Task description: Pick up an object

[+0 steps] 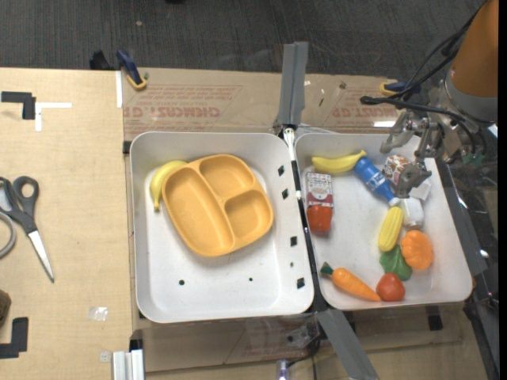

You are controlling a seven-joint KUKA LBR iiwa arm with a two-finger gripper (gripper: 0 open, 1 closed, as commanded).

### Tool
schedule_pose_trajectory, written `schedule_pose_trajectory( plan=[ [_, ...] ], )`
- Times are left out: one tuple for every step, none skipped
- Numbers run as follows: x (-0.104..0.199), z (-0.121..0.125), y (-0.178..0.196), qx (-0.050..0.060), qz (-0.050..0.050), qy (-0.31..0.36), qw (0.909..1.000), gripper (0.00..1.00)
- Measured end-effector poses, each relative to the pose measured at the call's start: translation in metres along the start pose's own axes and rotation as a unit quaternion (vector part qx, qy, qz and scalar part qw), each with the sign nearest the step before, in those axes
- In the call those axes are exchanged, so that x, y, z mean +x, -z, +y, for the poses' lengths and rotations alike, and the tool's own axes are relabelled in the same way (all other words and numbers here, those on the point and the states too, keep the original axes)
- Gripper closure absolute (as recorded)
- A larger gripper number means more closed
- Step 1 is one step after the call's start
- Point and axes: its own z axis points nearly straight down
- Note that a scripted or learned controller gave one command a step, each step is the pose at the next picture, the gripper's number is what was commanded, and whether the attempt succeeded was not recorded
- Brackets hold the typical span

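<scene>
Gripper (412,158) position: over the upper right part of the right bin (348,271), with the grey arm and its orange band (479,46) entering from the upper right corner. Finger state cannot be told, since cables and metal parts clutter the wrist area, and no item can be confirmed as grasped. Directly beneath the gripper sits a small round item (395,165) with a red and white label; contact between the two cannot be told. A blue bottle (372,177) lies tilted just left of it, with a yellow banana (338,162) near the bin's upper wall. A ketchup bottle (319,202) with a white label lies along the left wall. A corn cob (390,227) lies in the middle right, a white item (412,210) just beside its upper end. Lower down, an orange fruit (417,249), a green vegetable (396,264), a tomato (390,287) and a carrot (354,284) are grouped near the lower right corner. The left bin (214,291) holds a yellow divided plate (215,203) with a second banana (162,180) touching its left edge. Scissors (28,220) lie on the bench (63,291), well apart from both bins.
</scene>
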Motion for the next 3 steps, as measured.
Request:
schedule_pose_trajectory(
  plan=[
    [-0.004,-0.005,-0.169,0.0,-0.001,-0.133,0.9911,0.0],
    [0.049,-0.059,-0.169,-0.002,0.001,-0.168,0.9858,0.0],
    [0.046,-0.058,-0.158,-0.002,-0.002,-0.166,0.9861,1.0]
  ],
)
